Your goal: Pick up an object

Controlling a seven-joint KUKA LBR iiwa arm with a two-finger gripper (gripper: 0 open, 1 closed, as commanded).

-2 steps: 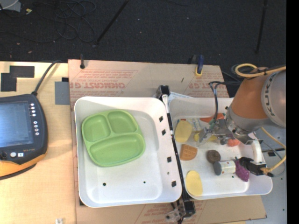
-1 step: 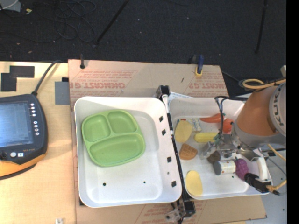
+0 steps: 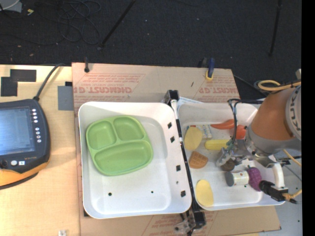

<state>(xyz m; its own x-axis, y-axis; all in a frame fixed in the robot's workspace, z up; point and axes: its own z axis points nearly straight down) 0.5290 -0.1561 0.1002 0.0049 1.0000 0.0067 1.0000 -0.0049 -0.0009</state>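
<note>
Open floor beside green tray [image 3: 119, 145]

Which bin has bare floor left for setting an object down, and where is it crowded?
The left bin has bare floor in front of the green divided plate and along its right wall. The right bin is crowded: yellow pieces, a waffle-like piece and a purple toy cluster around the gripper.

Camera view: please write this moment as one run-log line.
arm: over right bin | gripper: low among toys | green tray: left bin
</note>
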